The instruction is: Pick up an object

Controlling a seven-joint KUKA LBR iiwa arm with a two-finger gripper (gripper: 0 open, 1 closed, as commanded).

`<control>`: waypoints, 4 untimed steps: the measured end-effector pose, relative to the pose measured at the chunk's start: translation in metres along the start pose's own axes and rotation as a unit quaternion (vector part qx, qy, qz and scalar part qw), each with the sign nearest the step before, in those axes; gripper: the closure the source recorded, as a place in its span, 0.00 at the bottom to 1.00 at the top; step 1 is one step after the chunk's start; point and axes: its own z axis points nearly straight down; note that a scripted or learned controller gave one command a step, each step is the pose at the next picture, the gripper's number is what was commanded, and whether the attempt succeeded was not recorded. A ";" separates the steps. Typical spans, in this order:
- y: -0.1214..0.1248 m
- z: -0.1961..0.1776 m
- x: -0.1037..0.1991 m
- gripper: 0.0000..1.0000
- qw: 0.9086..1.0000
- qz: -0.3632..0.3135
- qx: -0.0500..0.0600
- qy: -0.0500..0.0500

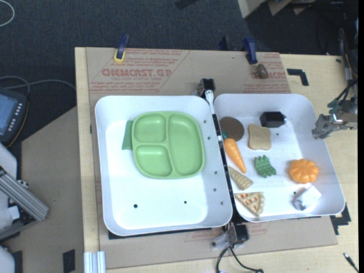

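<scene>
Two shallow white bins sit side by side on the cardboard-covered surface point(170, 67). The left bin point(114, 169) holds one green plastic plate point(169, 144), smooth and rounded, split into three compartments.

The right bin point(296, 110) holds eight small things: a round brown disc point(232, 128), a slice of toast point(259, 137), a black block point(272, 119), an orange carrot point(234, 154), a knobbly green piece point(264, 166), a ribbed orange pumpkin point(303, 170), a pale cone-shaped piece point(241, 179), and a pizza wedge point(251, 201). A white wrapped item point(307, 197) lies by the near right corner, making nine.

The hand point(325, 127) hangs at the right bin's right rim, beyond the black block and the pumpkin. From here I cannot tell how it is set.
</scene>
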 end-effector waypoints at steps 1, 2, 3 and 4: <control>-0.006 0.001 0.057 1.00 1.000 -0.002 0.003 0.002; -0.008 -0.001 0.118 1.00 1.000 -0.002 0.003 0.002; -0.023 0.007 0.165 1.00 1.000 -0.001 0.004 0.002; -0.035 0.011 0.220 1.00 1.000 -0.002 0.004 0.003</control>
